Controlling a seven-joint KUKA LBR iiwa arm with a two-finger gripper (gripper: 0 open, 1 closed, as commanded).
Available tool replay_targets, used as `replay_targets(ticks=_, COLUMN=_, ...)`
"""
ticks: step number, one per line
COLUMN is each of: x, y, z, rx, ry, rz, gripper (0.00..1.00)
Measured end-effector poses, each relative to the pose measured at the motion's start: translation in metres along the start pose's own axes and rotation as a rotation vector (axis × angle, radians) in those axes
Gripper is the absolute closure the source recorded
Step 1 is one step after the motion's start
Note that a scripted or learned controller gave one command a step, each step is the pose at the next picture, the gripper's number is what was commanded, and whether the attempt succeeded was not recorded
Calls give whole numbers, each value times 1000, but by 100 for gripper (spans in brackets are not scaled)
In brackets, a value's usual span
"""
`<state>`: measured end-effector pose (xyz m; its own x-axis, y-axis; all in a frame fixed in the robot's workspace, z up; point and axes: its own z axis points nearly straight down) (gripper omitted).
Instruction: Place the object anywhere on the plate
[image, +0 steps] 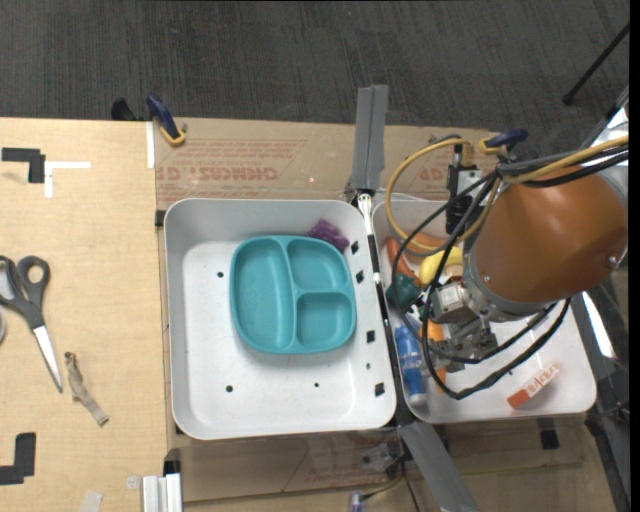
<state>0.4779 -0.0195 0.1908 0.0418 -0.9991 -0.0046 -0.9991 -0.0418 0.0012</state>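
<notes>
- While the arm (545, 235) hangs low over the right bin (575, 385), its gripper (455, 325) sits among clutter; released or clenched cannot be told.
- The teal plate (294, 294) lies centre-frame in the left bin (200, 390), awaiting an object; which one is unclear.

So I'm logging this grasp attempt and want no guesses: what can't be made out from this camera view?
- The pincer: hidden beneath the arm's orange band and cables in the right bin.
- Right bin contents: a blue object, a green one and a yellow one are partly covered by the arm; identities unclear.
- The purple object behind the teal plate: too small to identify.
</notes>
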Motion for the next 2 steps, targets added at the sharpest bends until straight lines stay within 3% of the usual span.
replay_targets(ticks=1, x=32, y=-89, z=-105, rx=2, ry=0, rz=-224, gripper=100)
replay_targets(ticks=2, x=-12, y=-172, z=-1, rx=2, ry=-1, rz=-397, gripper=100)
